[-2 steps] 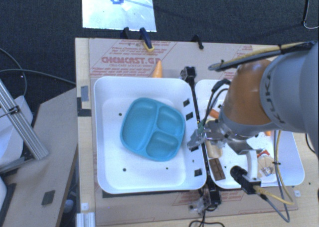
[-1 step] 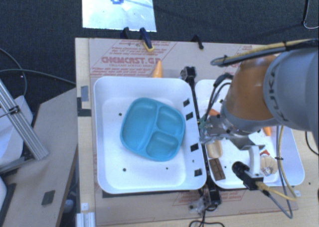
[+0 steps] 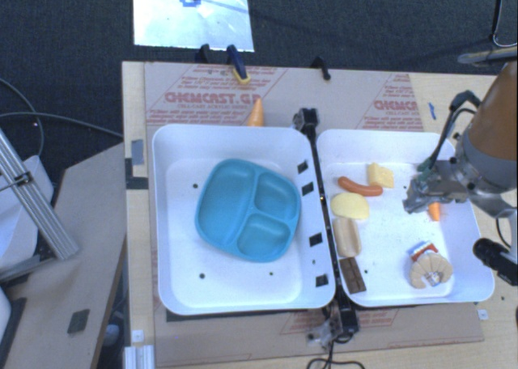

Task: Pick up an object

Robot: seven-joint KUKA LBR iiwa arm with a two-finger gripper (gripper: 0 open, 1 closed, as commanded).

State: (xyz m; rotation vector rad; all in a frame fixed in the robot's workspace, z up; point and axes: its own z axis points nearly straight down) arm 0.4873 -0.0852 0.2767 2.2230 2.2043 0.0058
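Over the right bin [image 3: 473, 234] the gripper [image 3: 426, 195] hangs low near the far right wall, and just at its tip sits a small orange piece [image 3: 435, 212], probably a toy carrot; whether it is gripped or merely beside the tool I cannot tell, since the gripper's body hides its own state. It looks light, stiff and smooth (likely hard plastic), so it could squirt out of a careless pinch, and I would take it across its narrow middle. Nearby lie a sausage [image 3: 359, 188], a yellow wedge [image 3: 380, 175] and a pale round piece [image 3: 350, 206], well apart from the blue tray [image 3: 247, 209] in the left bin [image 3: 174, 197].
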